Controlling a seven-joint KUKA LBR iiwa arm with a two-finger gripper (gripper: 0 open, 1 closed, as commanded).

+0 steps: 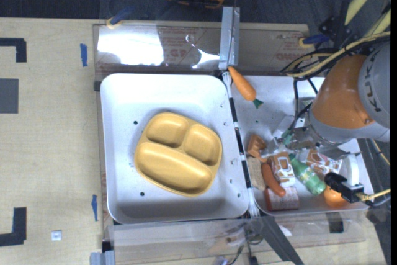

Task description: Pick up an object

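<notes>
Objects for picking lie heaped in the right bin (273, 87): a toy carrot (242, 85) rests at its upper left corner on the divider, well apart from a cluster lower down with a green bottle (308, 176), a red sausage (273, 178) and small packets. The left bin (118, 133) holds a yellow compartment tray (178, 152). The arm (344, 99) hangs over the right bin's cluster; whether its gripper (296, 138) is open or closed cannot be told.
</notes>
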